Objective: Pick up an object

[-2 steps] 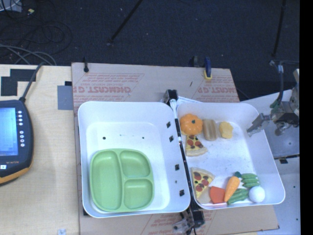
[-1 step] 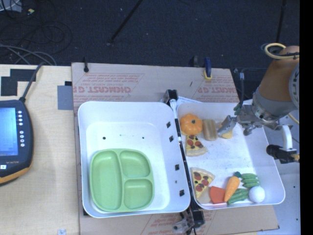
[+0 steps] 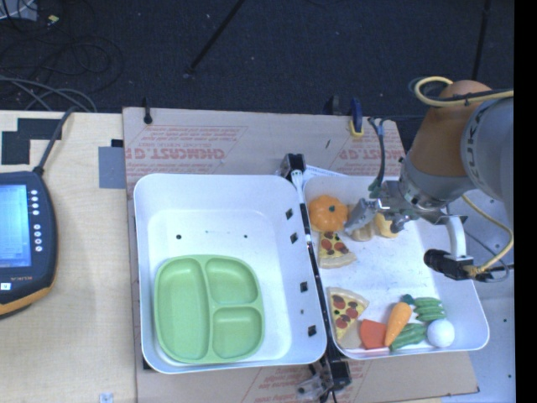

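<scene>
My gripper [image 3: 370, 217] hangs low over the back of the right bin [image 3: 457, 296], reaching in from the right. Directly beneath it lie a tan piece [image 3: 362, 232] and a yellow piece [image 3: 388, 225], partly hidden by the gripper. An orange pumpkin-like toy [image 3: 327, 214] sits just to its left. A pizza slice [image 3: 334, 249] lies in front of the pumpkin. Nearer the front are a second pizza slice [image 3: 344, 306], a red piece [image 3: 372, 334], a carrot [image 3: 397, 321], green beans [image 3: 425, 308] and a white egg [image 3: 440, 334].
The left bin [image 3: 210, 200] holds a green divided plate [image 3: 210, 309]. A teach pendant [image 3: 21, 238] lies on the wooden bench at far left. Cables and a black clamp [image 3: 449, 263] hang by the arm at the right bin's right wall.
</scene>
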### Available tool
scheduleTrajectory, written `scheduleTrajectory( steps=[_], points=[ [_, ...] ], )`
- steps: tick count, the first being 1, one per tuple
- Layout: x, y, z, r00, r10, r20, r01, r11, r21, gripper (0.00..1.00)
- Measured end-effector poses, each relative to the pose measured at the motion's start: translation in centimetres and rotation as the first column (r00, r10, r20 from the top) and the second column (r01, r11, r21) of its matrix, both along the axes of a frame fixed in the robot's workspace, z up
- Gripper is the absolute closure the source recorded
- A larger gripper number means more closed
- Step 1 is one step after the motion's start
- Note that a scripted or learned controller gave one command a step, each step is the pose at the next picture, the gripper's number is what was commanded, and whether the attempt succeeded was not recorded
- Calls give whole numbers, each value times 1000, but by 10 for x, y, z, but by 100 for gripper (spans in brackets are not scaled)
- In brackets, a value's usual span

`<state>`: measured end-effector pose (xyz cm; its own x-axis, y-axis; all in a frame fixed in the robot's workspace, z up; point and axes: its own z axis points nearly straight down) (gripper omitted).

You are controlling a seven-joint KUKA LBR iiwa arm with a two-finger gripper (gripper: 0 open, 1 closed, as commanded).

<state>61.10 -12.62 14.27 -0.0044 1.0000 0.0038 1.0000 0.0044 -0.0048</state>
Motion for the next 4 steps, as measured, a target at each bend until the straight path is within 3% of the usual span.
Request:
scheduleTrajectory(
  steps=[1,2,3,4],
  points=[
    [24,39,-56,1000,-1,2,1,1000,0,0],
    [35,126,52,1000,1,14,-1,1000,-3,0],
    [-7,52,45,1000,-11,-1,11,1000,-7,0],
    [34,78,45,1000,-2,5,2,1000,-3,0]
  ],
)
